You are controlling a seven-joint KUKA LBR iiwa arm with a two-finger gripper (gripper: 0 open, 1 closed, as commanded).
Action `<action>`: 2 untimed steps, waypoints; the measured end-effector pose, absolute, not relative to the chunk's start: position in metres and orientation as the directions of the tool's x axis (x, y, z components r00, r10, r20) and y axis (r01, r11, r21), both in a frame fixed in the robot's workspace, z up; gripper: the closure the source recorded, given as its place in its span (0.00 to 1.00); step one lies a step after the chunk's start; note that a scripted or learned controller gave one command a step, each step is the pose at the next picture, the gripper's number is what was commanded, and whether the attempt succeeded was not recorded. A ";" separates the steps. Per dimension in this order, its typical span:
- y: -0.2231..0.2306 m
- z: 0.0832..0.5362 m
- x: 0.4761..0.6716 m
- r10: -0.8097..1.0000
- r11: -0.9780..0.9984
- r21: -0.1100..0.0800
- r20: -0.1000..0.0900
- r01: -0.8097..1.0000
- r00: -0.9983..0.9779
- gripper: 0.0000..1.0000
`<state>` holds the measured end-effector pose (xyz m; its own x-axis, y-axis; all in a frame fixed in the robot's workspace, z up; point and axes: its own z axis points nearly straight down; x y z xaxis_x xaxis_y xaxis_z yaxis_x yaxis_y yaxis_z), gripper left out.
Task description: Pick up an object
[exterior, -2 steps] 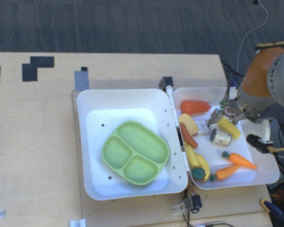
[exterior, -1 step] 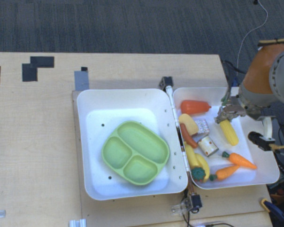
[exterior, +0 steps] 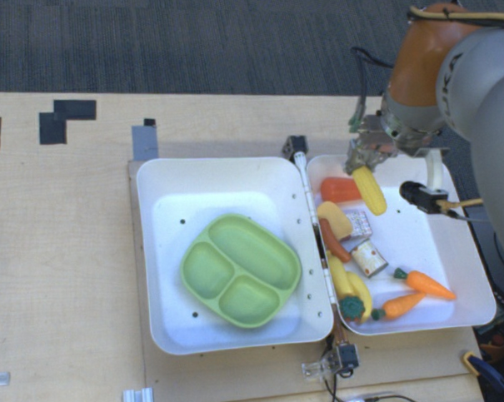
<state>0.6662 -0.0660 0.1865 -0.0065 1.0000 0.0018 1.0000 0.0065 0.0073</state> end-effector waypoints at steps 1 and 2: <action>-0.002 0.203 0.669 1.000 0.007 0.004 0.001 1.000 -0.007 1.00; 0.028 0.221 0.601 1.000 0.007 0.003 0.001 1.000 -0.007 1.00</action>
